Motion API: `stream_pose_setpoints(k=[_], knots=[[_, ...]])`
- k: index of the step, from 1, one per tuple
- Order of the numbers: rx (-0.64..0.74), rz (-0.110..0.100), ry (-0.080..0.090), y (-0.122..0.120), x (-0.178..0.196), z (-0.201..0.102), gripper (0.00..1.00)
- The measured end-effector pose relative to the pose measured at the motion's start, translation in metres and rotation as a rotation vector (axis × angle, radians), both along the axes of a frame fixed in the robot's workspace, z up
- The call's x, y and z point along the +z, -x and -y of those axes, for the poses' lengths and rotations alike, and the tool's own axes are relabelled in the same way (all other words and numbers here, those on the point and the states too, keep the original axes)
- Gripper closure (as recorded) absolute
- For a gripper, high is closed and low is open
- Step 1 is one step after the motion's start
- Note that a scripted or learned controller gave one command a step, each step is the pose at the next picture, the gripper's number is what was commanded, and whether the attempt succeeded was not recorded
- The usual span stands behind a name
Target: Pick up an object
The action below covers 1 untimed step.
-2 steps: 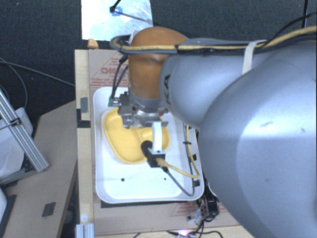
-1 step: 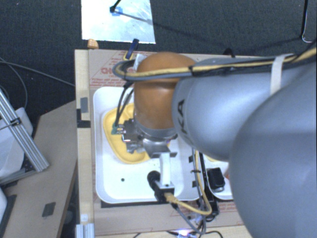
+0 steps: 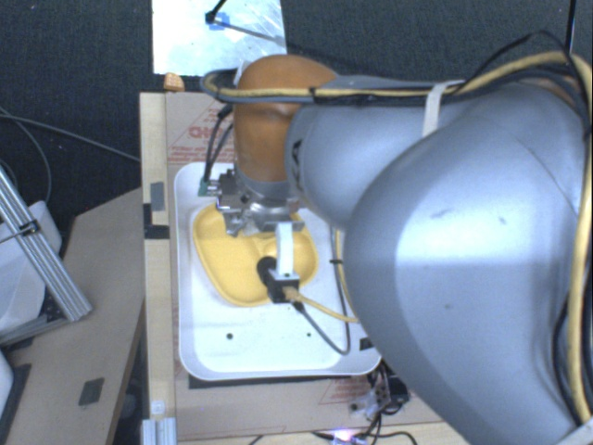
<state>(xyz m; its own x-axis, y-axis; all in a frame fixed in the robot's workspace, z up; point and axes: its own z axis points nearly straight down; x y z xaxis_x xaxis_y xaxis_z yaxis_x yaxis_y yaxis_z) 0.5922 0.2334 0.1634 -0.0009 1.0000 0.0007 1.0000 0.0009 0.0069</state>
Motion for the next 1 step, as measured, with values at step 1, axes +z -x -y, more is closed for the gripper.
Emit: stream_pose_setpoints(k=[1], knots=[[0.005,-0.013,-0.001,0.11,0.0275,-0.0023,1.0]])
